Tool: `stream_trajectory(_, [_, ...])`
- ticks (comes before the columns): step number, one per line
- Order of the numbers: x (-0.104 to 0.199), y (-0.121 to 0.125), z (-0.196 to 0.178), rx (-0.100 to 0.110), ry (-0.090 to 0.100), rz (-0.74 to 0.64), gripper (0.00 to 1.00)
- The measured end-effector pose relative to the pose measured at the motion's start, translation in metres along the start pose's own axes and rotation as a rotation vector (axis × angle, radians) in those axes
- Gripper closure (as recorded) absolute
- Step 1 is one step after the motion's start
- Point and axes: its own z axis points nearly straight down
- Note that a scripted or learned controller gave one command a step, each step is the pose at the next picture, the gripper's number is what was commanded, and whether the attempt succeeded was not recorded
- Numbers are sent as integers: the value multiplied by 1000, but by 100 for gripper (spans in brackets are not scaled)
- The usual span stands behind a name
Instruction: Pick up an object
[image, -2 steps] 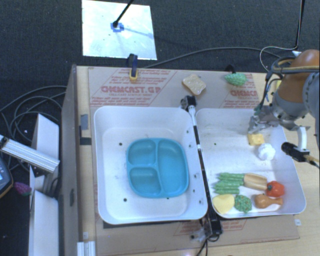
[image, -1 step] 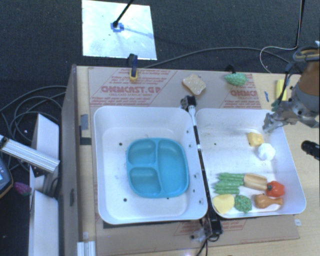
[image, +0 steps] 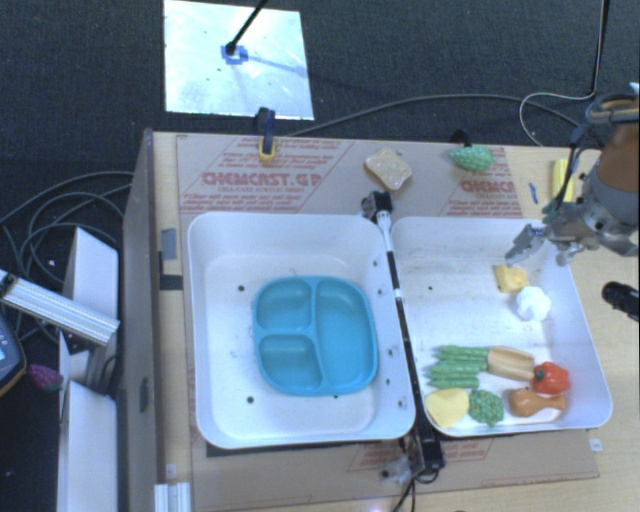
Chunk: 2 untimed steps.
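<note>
The right bin (image: 440, 250) holds several toy foods. A yellow piece (image: 510, 278) and a white ball (image: 532, 303) lie near its far right. Green asparagus (image: 458, 366), a bun (image: 510, 361), a red pepper (image: 551, 378), a yellow slice (image: 448, 406), a green broccoli (image: 487, 406) and an orange piece (image: 533, 402) crowd the front right corner. My gripper (image: 545, 247) hangs over the bin's far right edge, just above and behind the yellow piece. It is open, with nothing between its fingers.
The left bin (image: 220, 250) carries a blue divided plate (image: 315, 335). On the bench behind the bins lie a bread slice (image: 388, 168) and a green toy (image: 472, 157). A clamp (image: 266, 135) stands at the back edge.
</note>
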Motion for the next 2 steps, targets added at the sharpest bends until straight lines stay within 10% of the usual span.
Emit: stream_trajectory(2, [0,25,92,2,0,-1,0])
